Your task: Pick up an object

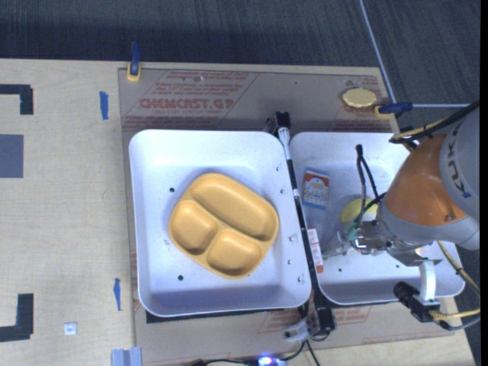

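The right bin (335, 292) holds a small white packet (316, 189) with red and blue print near its far left side. A yellow-green rounded object (353, 209) lies a little right of the packet, partly covered by the arm. My gripper (352, 239) is low in this bin, just in front of the yellow-green object, with the orange-banded wrist (423, 193) above it. I see nothing clearly between the fingers. A narrow red and white strip (313, 248) lies along the bin's left wall.
The left bin (152, 155) holds a large yellow tray (223, 223) with three compartments. A tan disc (360, 97) rests on the board behind the right bin. Blue clamps (134, 59) sit at the board's edges.
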You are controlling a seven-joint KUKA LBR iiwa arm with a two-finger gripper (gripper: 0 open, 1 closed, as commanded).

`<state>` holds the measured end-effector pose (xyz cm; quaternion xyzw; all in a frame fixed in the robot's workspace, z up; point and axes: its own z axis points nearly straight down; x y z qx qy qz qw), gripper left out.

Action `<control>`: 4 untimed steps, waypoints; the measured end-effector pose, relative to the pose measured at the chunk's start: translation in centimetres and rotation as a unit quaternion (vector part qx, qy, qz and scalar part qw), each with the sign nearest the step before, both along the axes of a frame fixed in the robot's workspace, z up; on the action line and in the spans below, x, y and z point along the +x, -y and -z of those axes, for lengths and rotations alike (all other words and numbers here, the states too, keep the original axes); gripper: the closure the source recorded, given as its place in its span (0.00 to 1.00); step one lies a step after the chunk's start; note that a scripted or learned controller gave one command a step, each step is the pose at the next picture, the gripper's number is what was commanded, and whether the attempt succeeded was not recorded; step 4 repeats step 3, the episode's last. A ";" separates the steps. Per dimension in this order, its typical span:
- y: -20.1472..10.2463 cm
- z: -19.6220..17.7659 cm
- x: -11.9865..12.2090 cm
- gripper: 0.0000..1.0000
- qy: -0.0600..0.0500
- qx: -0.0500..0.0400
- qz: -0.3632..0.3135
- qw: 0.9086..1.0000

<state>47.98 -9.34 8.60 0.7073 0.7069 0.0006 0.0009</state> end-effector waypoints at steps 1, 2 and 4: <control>0.0 0.0 0.0 0.00 0.000 0.000 0.000 1.000; 0.0 0.0 0.0 0.00 0.000 -0.001 0.001 1.000; 0.1 0.0 0.0 0.00 0.000 0.001 -0.001 1.000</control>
